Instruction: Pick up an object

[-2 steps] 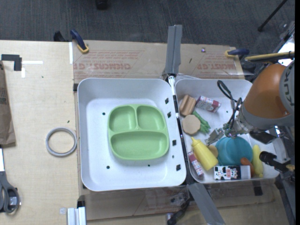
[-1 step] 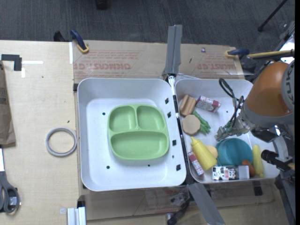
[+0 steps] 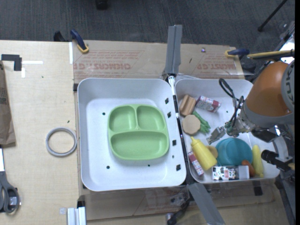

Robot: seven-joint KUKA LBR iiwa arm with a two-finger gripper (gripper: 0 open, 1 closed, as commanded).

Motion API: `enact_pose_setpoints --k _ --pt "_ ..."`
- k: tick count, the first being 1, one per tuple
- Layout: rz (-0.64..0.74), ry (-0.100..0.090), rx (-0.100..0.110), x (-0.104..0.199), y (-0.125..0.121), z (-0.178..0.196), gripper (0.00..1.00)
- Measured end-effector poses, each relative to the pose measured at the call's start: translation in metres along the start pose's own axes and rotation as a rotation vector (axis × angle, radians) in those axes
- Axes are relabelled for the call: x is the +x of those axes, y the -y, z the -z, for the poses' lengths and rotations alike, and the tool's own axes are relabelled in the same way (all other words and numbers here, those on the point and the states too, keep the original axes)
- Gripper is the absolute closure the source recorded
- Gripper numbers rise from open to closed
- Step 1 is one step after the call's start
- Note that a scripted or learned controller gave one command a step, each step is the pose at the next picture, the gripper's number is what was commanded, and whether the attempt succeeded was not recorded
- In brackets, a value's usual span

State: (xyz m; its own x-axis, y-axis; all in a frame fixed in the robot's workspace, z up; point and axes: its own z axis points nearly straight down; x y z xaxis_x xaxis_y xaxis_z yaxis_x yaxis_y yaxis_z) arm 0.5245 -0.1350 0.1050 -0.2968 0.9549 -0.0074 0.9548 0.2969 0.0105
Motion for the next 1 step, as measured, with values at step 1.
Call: enact_pose_setpoints --k 1 --pt "0.0 0.025 -0.037 0.032 0.0197 -0.0009 0.0"
